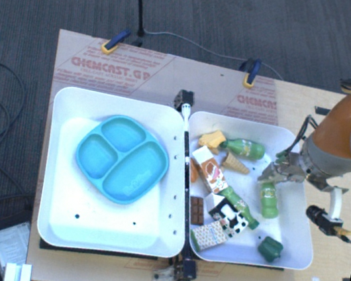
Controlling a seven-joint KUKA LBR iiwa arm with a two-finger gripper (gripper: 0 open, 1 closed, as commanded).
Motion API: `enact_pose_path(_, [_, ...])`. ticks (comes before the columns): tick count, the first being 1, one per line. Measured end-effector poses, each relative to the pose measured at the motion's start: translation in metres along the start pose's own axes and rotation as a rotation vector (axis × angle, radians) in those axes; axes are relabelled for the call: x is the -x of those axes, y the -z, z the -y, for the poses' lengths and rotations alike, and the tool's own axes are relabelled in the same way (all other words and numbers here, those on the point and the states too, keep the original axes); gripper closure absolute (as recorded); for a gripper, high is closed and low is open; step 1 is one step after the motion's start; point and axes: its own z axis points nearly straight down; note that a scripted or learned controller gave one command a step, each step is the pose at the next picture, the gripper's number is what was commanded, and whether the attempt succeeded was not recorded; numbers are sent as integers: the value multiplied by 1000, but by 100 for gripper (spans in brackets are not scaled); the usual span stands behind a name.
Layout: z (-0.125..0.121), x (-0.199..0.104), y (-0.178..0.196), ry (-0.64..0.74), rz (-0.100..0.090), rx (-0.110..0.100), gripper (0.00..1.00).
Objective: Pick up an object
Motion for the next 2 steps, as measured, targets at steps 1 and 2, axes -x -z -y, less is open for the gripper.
enact_pose_path(1, [-9, -49, 87, -2, 3, 0, 100])
enact_pose_path(2, [-26, -126, 105, -3, 3, -2, 100])
